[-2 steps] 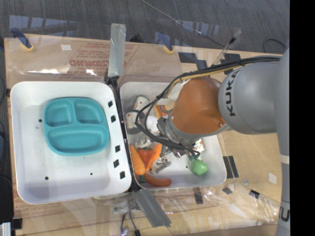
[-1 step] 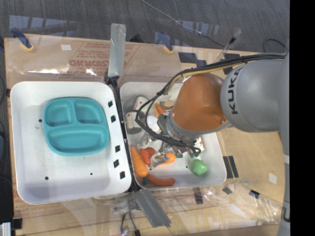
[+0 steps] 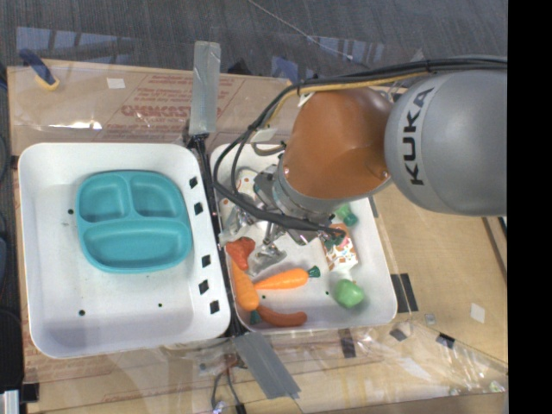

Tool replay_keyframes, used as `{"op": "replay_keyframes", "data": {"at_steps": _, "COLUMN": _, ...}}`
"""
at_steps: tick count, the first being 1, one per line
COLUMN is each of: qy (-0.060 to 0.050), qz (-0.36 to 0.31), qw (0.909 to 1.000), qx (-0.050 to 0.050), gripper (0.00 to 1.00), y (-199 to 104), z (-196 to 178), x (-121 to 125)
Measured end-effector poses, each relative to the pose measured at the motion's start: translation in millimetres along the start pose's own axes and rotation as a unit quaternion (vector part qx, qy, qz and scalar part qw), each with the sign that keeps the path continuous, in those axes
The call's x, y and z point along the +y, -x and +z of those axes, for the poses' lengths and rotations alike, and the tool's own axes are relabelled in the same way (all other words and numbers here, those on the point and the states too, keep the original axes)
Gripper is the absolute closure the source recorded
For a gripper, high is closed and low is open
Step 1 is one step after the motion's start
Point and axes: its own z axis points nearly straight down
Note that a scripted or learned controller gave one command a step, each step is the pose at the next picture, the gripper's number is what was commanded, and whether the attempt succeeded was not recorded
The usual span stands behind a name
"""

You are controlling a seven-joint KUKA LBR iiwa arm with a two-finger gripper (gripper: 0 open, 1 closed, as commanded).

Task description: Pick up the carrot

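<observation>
The carrot (image 3: 281, 279) lay in the right bin (image 3: 377, 276), near its near edge. The gripper (image 3: 269, 250) hung just above it, but I could not tell how its jaws stood.

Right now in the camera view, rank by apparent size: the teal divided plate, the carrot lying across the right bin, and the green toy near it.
1. Teal divided plate, clearly largest.
2. Carrot.
3. Green toy, smallest.

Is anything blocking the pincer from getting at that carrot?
Nothing visible does. The carrot lies uncovered in the right bin, just below the pincer. A second orange piece lies beside it, to its left.
</observation>
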Motion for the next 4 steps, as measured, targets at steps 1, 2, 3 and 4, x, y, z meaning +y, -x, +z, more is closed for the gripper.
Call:
{"op": "replay_keyframes", "data": {"at_steps": 1, "qy": 0.001, "qz": 0.001, "qw": 1.0, "qx": 0.002, "gripper": 0.0, "y": -1.3, "z": 2.0, "x": -0.4}}
{"op": "replay_keyframes", "data": {"at_steps": 2, "qy": 0.002, "qz": 0.01, "qw": 0.9999, "qx": 0.003, "gripper": 0.0, "y": -36.8, "z": 2.8, "x": 0.1}}
{"op": "replay_keyframes", "data": {"at_steps": 3, "qy": 0.004, "qz": 0.016, "qw": 0.9999, "qx": 0.006, "gripper": 0.0, "y": -57.6, "z": 81.6, "x": -49.3}}
{"op": "replay_keyframes", "data": {"at_steps": 4, "qy": 0.003, "qz": -0.226, "qw": 0.9742, "qx": 0.002, "gripper": 0.0, "y": -34.8, "z": 103.1, "x": -68.4}}
